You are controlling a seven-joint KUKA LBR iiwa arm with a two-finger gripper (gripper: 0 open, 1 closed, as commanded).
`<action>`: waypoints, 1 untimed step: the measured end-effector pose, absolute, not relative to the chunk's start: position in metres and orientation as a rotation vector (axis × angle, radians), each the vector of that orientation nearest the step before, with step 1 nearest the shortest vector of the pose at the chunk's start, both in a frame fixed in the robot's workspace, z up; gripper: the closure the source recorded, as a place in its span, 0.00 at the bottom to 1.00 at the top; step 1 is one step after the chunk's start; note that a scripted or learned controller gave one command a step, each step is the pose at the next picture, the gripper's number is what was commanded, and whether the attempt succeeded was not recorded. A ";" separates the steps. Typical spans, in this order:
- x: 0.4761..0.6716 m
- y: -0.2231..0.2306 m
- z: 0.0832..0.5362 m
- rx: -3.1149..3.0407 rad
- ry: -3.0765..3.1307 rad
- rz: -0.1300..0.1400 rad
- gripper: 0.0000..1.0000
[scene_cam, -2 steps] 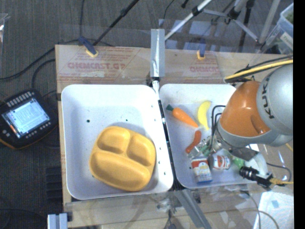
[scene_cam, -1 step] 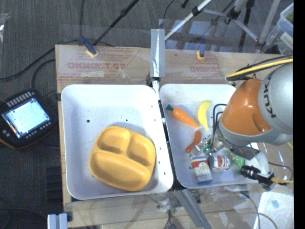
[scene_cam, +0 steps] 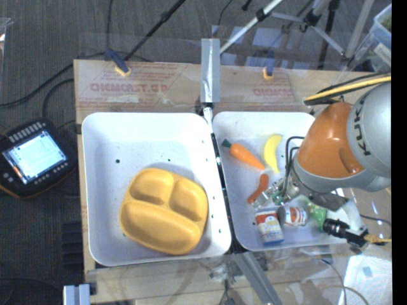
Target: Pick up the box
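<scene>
The arm (scene_cam: pixel 337 148) is reaching in from the right and hanging low over the right bin (scene_cam: pixel 238 127), its orange band bulging over the back half of that bin, and the tool (scene_cam: pixel 281 192) is sitting down among the clutter near the bin's middle, so it looks to be lining up on something there. Whether it is apart or together, I cannot tell; the metal tip is too small and muddled. The box (scene_cam: pixel 269 227) is lying flat near the front wall of the right bin, a small carton with a red-and-white top and blue end, just below the tool and not visibly held. Touching its right side is a little bottle (scene_cam: pixel 294 216) on its side. Farther back, a tapered orange carrot (scene_cam: pixel 245 156), a curved yellow banana (scene_cam: pixel 272 151) and a slim reddish piece (scene_cam: pixel 259 188) are lying loose. In the left bin (scene_cam: pixel 102 132), a glossy yellow segmented tray (scene_cam: pixel 164 210) is resting alone, well apart.
</scene>
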State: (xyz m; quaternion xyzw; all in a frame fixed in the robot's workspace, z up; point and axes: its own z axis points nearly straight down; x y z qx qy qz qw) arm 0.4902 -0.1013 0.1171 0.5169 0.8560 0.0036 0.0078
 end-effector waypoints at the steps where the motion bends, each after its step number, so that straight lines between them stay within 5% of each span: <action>1: 0.490 -0.101 0.125 1.617 2.677 0.012 1.00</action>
